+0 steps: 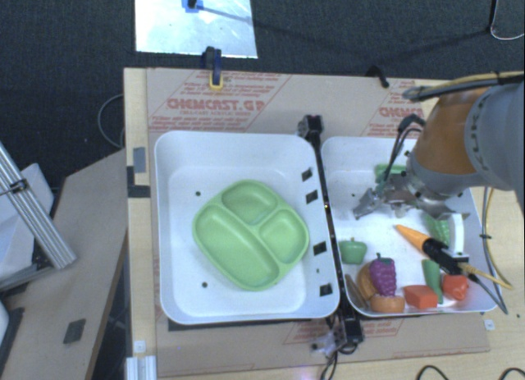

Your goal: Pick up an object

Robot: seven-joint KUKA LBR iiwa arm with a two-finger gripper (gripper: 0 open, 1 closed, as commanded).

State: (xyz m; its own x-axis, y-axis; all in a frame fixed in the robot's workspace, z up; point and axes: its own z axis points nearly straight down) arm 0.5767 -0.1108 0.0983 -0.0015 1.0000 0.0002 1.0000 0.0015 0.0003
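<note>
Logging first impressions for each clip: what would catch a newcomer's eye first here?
The green divided plate lying alone in the left bin. Next, the bright toy foods heaped in the right bin's near corner, purple grapes among them. The arm's claw hangs over that bin.

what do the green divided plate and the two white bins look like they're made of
The green divided plate looks like moulded plastic with a matte to satin finish: uniform colour, soft rounded compartment ridges, only faint sheen. The left white bin and the right white bin look like thin formed plastic, smooth and slightly glossy, with rounded corners; that's a guess from appearance.
</note>
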